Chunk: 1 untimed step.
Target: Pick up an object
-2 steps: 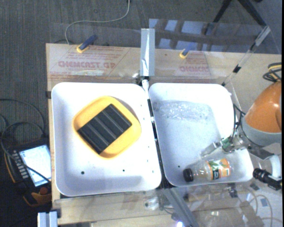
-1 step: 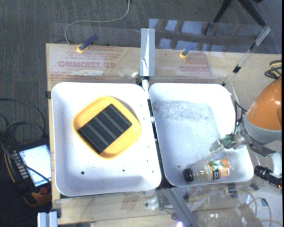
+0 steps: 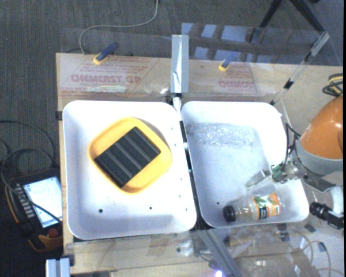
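A small bottle [image 3: 255, 208] with a black cap and an orange label lies on its side at the near edge of the right bin [image 3: 230, 172]. My gripper [image 3: 264, 178] hangs low at that bin's right side, just above and beyond the bottle, with nothing seen in its grasp. A crumpled clear plastic piece [image 3: 225, 136] lies in the far part of the same bin. In the left bin [image 3: 81, 206] sits a yellow rounded square object [image 3: 130, 154] with a black ribbed top.
The arm's orange band [image 3: 330, 128] and grey wrist overhang the right bin's right rim. A metal divider post [image 3: 179, 68] stands behind the bins. Cables and a small device [image 3: 37, 201] lie on the floor to the left.
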Available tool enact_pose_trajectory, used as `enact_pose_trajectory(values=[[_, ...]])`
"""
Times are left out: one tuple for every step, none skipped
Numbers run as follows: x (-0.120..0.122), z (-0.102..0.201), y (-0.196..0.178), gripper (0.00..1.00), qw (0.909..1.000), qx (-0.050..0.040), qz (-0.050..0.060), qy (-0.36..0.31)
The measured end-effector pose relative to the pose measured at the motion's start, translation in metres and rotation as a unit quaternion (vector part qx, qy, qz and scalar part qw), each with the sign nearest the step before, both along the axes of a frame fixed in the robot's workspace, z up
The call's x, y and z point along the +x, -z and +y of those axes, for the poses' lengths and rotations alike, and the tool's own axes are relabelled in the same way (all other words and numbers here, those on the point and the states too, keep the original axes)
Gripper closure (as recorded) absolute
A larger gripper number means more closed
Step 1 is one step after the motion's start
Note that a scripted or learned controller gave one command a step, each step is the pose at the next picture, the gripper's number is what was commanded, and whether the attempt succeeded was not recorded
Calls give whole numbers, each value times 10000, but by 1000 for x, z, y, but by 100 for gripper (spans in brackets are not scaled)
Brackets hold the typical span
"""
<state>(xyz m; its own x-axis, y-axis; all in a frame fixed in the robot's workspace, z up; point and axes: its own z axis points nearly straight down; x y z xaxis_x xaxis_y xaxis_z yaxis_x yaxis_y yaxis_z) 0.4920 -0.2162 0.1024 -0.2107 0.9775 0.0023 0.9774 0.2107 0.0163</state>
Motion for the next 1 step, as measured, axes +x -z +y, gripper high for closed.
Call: enact_pose_trajectory(values=[[-4, 10, 10, 0, 9999, -64, -1, 94]])
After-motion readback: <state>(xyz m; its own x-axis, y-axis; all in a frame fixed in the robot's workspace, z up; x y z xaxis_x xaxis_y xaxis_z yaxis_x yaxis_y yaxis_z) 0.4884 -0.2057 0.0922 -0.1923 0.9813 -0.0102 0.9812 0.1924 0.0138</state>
